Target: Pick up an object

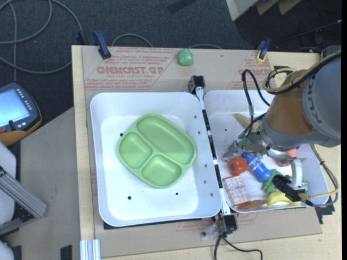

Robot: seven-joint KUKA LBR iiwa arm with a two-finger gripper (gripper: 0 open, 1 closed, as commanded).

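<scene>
Jaws (242, 145): low in the right bin (222, 104), over the clutter — apart or together, cannot tell.
Red object (236, 166): just below, beside the blue bottle (258, 168) — likely target.
Green tray (156, 150): left bin (108, 199), well apart.

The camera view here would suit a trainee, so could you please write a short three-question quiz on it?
1. True or false: the green divided plate lies in the left bin.
2. Which bin is the gripper over? A) left bin B) right bin
3. Fill in: the small green object outside the bins rests on the ____ board beyond them.

Key: 1 true; 2 B; 3 cardboard. The red object and blue object lie just beside the gripper.
</scene>
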